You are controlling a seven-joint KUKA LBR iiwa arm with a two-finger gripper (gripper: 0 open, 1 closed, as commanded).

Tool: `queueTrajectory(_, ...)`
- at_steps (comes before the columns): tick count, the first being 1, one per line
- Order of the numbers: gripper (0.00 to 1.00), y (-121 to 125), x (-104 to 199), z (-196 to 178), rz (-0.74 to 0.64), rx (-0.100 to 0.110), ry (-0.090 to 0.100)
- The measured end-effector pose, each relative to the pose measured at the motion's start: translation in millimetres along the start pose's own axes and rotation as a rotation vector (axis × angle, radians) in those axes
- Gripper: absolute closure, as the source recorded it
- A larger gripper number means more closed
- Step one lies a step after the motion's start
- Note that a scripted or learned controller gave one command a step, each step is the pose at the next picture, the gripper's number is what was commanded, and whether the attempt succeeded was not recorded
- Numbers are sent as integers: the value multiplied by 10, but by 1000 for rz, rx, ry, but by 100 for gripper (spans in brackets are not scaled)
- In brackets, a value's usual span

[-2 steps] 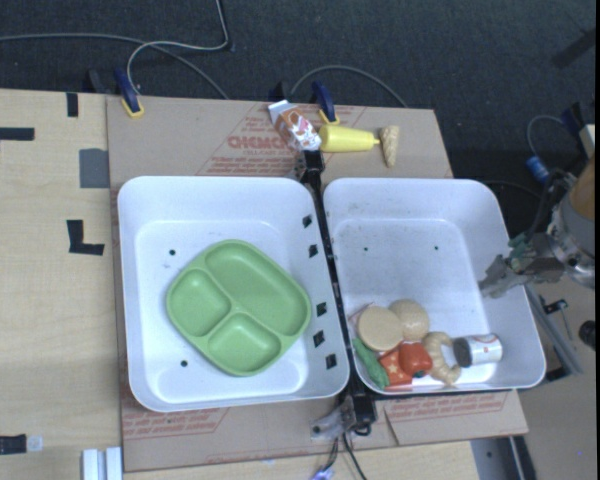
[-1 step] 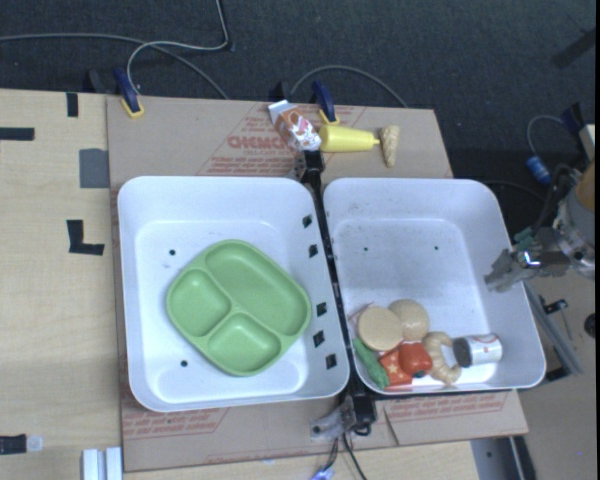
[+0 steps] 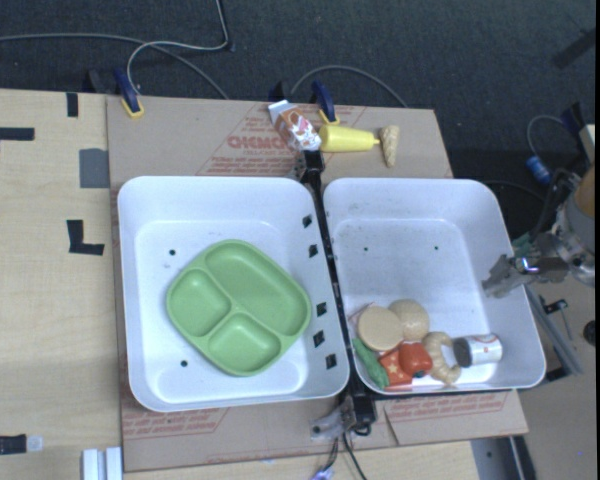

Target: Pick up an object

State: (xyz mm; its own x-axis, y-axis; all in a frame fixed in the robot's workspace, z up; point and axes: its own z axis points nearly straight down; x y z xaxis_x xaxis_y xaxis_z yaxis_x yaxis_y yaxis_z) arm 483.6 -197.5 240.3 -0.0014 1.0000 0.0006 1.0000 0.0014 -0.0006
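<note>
The gripper (image 3: 507, 270), its opening not clear to tell, waits beside the right bin (image 3: 420, 200), so it must first reach the toys (image 3: 412, 348).

Two shallow white bins sit side by side: the left bin (image 3: 140, 268) holds one green divided plate (image 3: 238, 306), and the right bin (image 3: 420, 218) holds a cluster of about six small toy foods and one white bottle (image 3: 477, 350). Beyond the bins, on the cardboard, lie three more small items.
</note>
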Motion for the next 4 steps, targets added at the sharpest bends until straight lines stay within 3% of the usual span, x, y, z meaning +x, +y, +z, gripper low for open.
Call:
queueTrajectory(1,100,258,-258,52,0,0,0)
queueTrajectory(2,100,773,-255,68,0,0,0)
queueTrajectory(3,100,589,-259,-150,0,-1,-1)
queueTrajectory(4,100,86,-258,-519,1,-1,-2)
